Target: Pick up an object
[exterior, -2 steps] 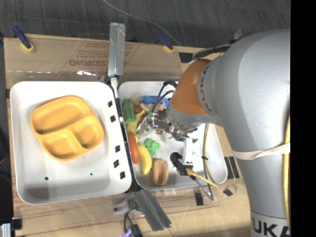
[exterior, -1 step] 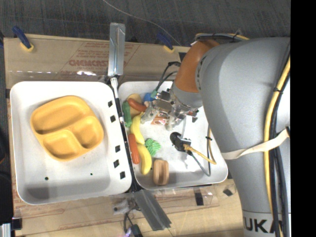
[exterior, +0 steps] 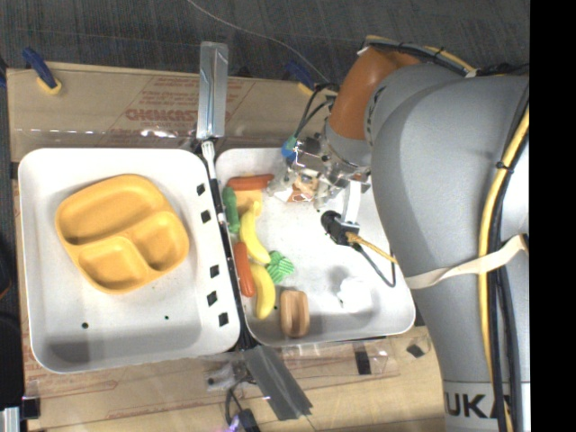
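Camera view from above, arm [exterior: 432,151] at right, gripper [exterior: 310,180] low over right bin [exterior: 378,309], finger state cannot be told, bananas [exterior: 256,259] along its left wall, yellow tray [exterior: 121,232] in left bin [exterior: 54,331].

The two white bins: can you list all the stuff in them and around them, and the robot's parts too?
White bins: two, side by side on the bench.
Divided tray: one, yellow, left bin.
Toy bananas: two, yellow, right bin's left side.
Toy carrot: one, orange, beside the bananas.
Toy sausage: one, red-orange, right bin's top.
Wooden block: one, tan, right bin's bottom.
Arm: grey with orange band, from the right.
Hand: over right bin's top.
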